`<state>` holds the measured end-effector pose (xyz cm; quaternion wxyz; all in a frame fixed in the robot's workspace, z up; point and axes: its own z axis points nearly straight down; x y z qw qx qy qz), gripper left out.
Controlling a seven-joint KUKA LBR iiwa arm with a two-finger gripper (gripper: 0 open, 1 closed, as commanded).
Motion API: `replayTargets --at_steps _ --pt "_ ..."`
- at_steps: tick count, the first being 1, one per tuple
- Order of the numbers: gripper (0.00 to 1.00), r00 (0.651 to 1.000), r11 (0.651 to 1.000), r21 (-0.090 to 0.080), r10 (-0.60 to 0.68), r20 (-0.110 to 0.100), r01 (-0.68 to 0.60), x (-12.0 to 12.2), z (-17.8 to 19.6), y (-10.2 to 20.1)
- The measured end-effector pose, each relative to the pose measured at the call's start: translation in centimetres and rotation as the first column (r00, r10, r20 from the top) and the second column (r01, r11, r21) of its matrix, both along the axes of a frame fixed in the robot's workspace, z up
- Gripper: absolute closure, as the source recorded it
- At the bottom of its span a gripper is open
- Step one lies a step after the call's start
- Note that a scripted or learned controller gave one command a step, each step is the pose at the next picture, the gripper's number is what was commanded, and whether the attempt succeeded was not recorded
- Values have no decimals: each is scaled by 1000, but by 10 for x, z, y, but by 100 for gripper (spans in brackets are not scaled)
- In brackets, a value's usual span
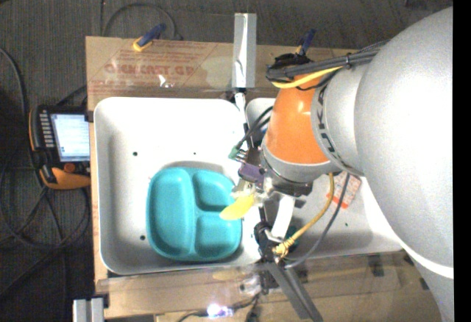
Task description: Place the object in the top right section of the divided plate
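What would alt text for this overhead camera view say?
A grey robot arm with an orange band reaches from the right over a white bin holding a teal divided plate. A yellow object sits at the plate's right edge, below the wrist.

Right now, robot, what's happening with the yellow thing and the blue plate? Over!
Gripper at the teal divided plastic plate's right rim. Small yellow object at the gripper, over that rim; grip unclear. Plate sits in the left white bin. Nothing blocking.

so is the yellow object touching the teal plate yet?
Cannot tell. In the camera view the yellow object overlaps the divided plate's right rim just below the wrist, but the slanted overhead angle does not reveal whether it rests on the rim or hangs above it.
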<state>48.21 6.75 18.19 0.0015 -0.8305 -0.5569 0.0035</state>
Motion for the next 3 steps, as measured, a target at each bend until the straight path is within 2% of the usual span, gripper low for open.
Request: replayTargets --at_steps 1,2,3 --pt "100 878 878 -4 -480 4 480 1 0 -26" --pt "100 988 988 2 154 2 -154 1 0 -31" --pt "100 984 984 -1 -178 0 178 0 0 -8"
